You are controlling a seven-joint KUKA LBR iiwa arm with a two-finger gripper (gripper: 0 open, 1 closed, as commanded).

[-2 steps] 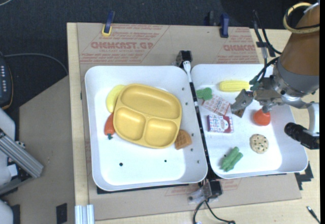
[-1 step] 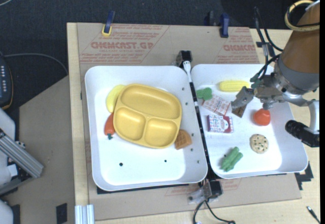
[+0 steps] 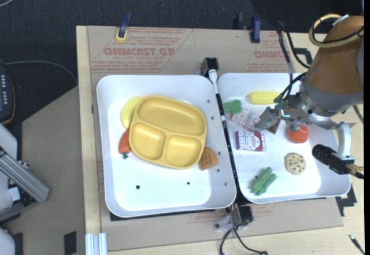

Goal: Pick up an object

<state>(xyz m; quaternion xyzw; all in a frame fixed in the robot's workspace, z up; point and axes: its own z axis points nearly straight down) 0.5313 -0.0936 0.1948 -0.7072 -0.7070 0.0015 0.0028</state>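
My gripper [image 3: 276, 119] hangs over the right bin [image 3: 306, 189], near its middle. Just to its right lies a red tomato [image 3: 298, 133], partly covered by the wrist. A red-and-white packet [image 3: 250, 140] lies below and left of the gripper, with a pale wrapper [image 3: 245, 118] beside it. Farther off are a yellow corn cob [image 3: 263, 98] at the back, a green piece [image 3: 233, 107] at the bin's left edge, a round cookie [image 3: 295, 163] and a green bean pod [image 3: 263, 181] toward the front. I see nothing lifted by the gripper.
The left bin [image 3: 162, 196] holds a yellow divided tray [image 3: 167, 131]. An orange carrot [image 3: 124, 144] and a yellow piece [image 3: 129, 110] lie at the tray's left, and a brown waffle piece [image 3: 207, 159] at its right. A black fitting [image 3: 330, 158] on the arm overhangs the right bin's edge.
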